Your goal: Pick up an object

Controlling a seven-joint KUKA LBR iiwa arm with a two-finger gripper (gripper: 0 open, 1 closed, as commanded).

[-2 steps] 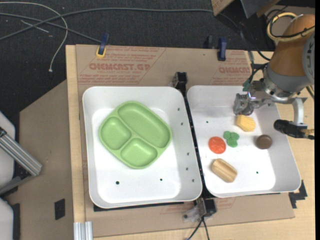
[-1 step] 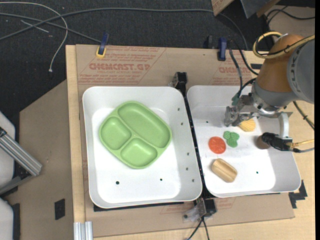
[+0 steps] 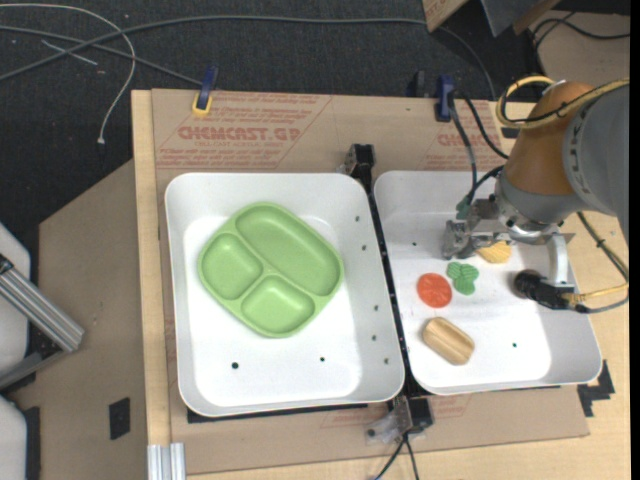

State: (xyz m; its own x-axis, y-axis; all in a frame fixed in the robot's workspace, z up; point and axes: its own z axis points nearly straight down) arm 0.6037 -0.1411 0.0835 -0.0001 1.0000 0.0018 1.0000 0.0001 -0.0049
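From the overhead camera I saw the arm (image 3: 560,148) reach in from the right over the right bin (image 3: 520,363). Its pincer (image 3: 467,236) hung low at that bin's upper middle, but I could not tell its state. Just beside it lay a yellow piece (image 3: 494,253). Below sat a green broccoli-like toy (image 3: 463,276), touching or nearly touching a red round piece (image 3: 434,289), and nearer the front a tan bread-like piece (image 3: 448,340). The left bin (image 3: 200,368) held a green divided plate (image 3: 270,268). Both bins rested on the brown surface (image 3: 150,268).
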